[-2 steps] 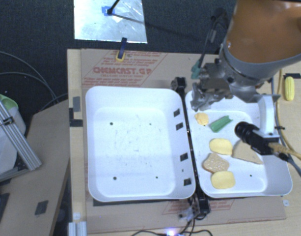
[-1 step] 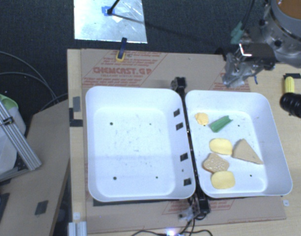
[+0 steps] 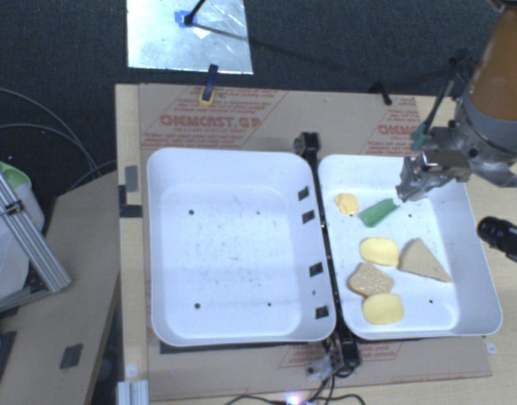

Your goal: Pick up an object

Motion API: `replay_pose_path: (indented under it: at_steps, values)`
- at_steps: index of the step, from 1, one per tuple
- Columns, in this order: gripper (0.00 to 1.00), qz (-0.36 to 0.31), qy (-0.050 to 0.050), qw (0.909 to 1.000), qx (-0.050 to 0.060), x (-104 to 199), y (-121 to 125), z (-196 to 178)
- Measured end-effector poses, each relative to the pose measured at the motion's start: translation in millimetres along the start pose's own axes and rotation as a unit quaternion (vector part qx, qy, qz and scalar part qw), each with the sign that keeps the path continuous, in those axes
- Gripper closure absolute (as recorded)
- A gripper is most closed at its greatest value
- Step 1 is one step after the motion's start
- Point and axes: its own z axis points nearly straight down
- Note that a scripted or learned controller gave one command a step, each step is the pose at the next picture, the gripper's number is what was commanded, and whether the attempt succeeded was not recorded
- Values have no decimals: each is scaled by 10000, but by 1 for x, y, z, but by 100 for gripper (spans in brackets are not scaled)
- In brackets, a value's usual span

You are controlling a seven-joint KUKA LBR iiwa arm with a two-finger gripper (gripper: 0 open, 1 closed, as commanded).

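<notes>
green piece: oblong, lying slantwise in the right bin's upper middle
small yellow piece: rounded, left of it
yellow oval: mid-bin
beige wedge: right of that
tan biscuit: touching lower yellow oval

The arm comes in from the right side of the camera view, its orange band uppermost near the top right corner and the grey wrist section below it, leaning down and leftward. From the wrist a metal gripper points down and to the left, over the far part of the right bin, near that bin's far edge and toward its right side. Its tips hang low, close to the bin floor. The fingers are small and blurred together here, so their spacing cannot be made out. Nothing is visibly gripped between them.
</notes>
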Motion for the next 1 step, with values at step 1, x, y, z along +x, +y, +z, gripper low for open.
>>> replay_pose_path:
  at_steps: [1]
  values:
    - [100,-94,31,9999,-83,70,-23,-20]
